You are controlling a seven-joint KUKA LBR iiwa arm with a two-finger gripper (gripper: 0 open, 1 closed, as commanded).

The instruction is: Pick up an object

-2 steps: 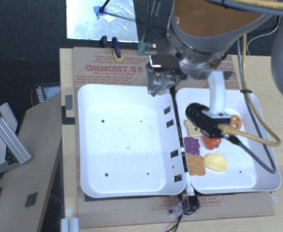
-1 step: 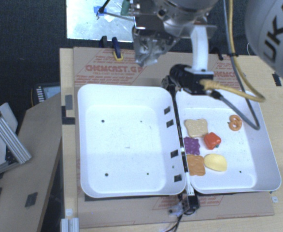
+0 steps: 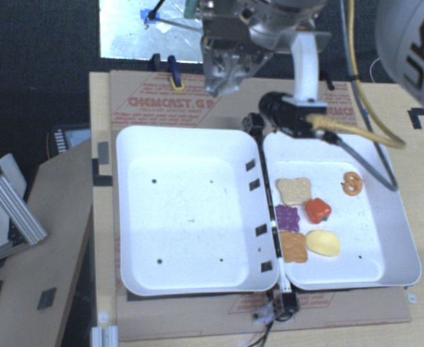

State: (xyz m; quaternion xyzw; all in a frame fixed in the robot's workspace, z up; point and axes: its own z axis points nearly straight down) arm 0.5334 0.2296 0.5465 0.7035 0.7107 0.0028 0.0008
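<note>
Start at your left: the left bin (image 3: 183, 215) has a bare white floor with a few dark dots, so nothing there will draw the arm. Above its far edge sits the cardboard (image 3: 161, 100) backing, with a small yellow clip (image 3: 176, 84) on it.

Moving right, the gripper (image 3: 223, 74) hangs high over the far rim, near the divide between the two bins. It looks blurred and dark here, so you cannot tell whether it stands parted or closed, and nothing shows in its grasp.

The key relation for you: every candidate lies toward the near side and to the right of the gripper, down in the right bin (image 3: 386, 266). They cluster against the bin's left wall: toast (image 3: 294, 190), purple grapes (image 3: 287, 215), an orange piece (image 3: 293, 246), then a red piece (image 3: 318, 210), a yellow lemon (image 3: 323, 243), and, set apart, a pretzel (image 3: 352, 184).

My judgement is that the pretzel offers the cleanest approach, since it has free space around it. The others crowd together, and the hinge (image 3: 266, 194) between bins could block a finger near the grapes. Watch the yellow cable (image 3: 357, 132) and grey hose (image 3: 367, 161) draped over the far rim.
</note>
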